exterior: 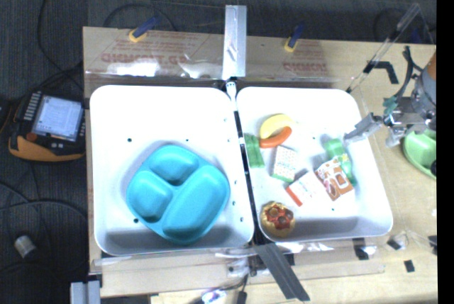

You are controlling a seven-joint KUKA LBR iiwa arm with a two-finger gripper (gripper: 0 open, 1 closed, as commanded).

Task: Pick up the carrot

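At the right edge of the desk (312, 62), the gripper (406, 122) sits over the right bin's (369, 224) outer rim, well apart from the carrot (276, 137). Carrot: small orange piece lying flat in the right bin's upper left part, touching the underside of a yellow lemon-like piece (274, 125), just right of the divider between the bins. Nothing held. Finger state: cannot tell, the gripper is a blur of grey metal and too small to read.

Step looks like approach, grasp not yet started. Next move calls for travel left across the bin, over the green item (335, 147) and the small white box (284, 164), then a descent onto the carrot. Grip should run across the carrot's short width; the yellow piece touching it risks being nudged or caught too.

Arm pose: reaches in from the right, wrist low near the bin rim, a thin grey part angled down-left toward the bin. Left bin (106, 154) has a blue divided plate (179, 190), not involved.
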